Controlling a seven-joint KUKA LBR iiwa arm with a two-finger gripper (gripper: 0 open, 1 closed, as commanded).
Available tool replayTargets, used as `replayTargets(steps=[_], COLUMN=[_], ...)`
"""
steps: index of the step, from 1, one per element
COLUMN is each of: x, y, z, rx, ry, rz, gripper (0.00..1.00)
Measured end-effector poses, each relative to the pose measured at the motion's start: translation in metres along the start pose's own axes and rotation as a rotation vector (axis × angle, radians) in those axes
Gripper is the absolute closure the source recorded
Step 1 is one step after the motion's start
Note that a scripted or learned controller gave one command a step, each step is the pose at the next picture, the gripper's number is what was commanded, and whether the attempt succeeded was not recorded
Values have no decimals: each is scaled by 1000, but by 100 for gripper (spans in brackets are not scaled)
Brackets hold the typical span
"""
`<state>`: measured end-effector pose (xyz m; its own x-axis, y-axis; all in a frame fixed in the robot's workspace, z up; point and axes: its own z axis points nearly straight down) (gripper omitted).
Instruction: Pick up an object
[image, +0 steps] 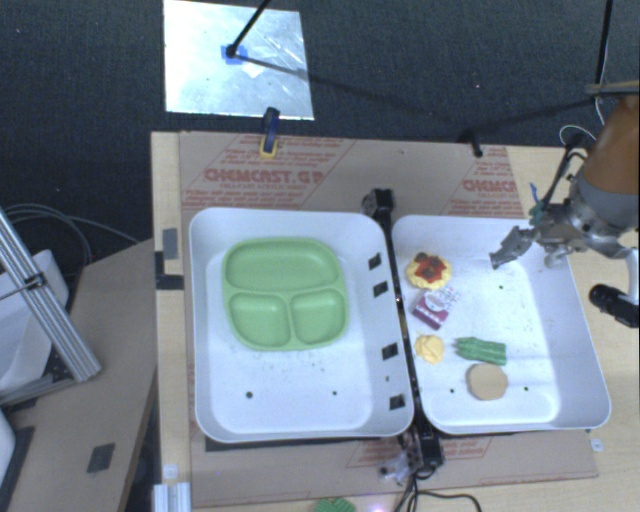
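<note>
Camera view: two white bins side by side on the counter (330, 165). Left bin (215, 400) has a green divided tray (285, 292), three compartments, sitting toward its upper half. Right bin (560, 330) holds the small objects, all clustered along its left side: yellow piece with red topping (428, 270) highest up, pink-and-white packet (435, 308) just below it, small yellow lump (429, 348) below that, green ridged item (482, 350) just right of the lump, tan round disc (487, 382) nearest the front edge. The arm (612, 170) comes in from the right over the right bin's upper right corner. Gripper (530, 248) sits above the bin's upper right area, well apart from the objects. Fingers spread wide, one grey tip (505, 252) pointing left, nothing between them. All objects lie on the bin floor.
</note>
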<state>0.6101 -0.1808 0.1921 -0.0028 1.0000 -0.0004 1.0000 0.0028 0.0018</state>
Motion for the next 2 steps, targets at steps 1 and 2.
replayTargets(steps=[1, 2], x=[45, 61], y=[38, 43], z=[37, 89], rx=[-3, -9], ry=[0, -2], rz=[-6, 0], gripper=[0, 0])
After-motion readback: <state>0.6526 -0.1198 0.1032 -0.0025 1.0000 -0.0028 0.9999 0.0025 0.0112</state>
